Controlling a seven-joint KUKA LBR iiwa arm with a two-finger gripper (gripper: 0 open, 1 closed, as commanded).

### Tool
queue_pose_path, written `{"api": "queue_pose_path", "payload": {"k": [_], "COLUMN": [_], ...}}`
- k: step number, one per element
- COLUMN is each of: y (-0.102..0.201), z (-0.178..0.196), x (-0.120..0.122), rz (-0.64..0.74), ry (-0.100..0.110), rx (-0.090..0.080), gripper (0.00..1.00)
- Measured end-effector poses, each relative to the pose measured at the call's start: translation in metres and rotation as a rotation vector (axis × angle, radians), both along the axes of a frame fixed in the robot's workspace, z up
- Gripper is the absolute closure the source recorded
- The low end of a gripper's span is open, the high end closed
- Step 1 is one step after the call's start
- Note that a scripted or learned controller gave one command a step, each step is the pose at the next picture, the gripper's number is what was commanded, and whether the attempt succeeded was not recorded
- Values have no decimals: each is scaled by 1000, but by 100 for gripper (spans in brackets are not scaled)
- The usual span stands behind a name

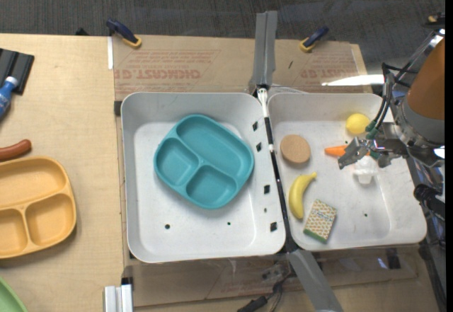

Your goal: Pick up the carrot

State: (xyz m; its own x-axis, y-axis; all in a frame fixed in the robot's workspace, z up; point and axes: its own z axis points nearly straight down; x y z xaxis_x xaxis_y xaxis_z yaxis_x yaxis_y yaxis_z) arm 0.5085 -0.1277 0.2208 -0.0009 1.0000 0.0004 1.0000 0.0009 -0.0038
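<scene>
Bins first: the left bin (141, 233) carries a teal tray (204, 160); the right bin (396, 229) has a banana (301, 194), a brown disc (295, 149), a small box (320, 221), a lemon (357, 124) and the carrot (335, 151). That carrot lies on the bin floor, below the lemon and right of the disc, not lifted, so the pick is all to do. My gripper (356, 155) sits low at its right end; I cannot tell how wide it stands or whether it touches.

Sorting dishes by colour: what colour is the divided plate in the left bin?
Teal divided plate, in the camera view.
</scene>
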Motion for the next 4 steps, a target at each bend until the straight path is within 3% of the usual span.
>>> {"api": "queue_pose_path", "payload": {"k": [1,2,3,4], "y": [-21,-22,43,15], "z": [55,63,0,18], "x": [28,28,23,45], "rz": [280,277,161,380], "ry": [-4,-3,-1,-4], "rx": [-1,-1,-1,-1], "gripper": [0,100,100,100]}}
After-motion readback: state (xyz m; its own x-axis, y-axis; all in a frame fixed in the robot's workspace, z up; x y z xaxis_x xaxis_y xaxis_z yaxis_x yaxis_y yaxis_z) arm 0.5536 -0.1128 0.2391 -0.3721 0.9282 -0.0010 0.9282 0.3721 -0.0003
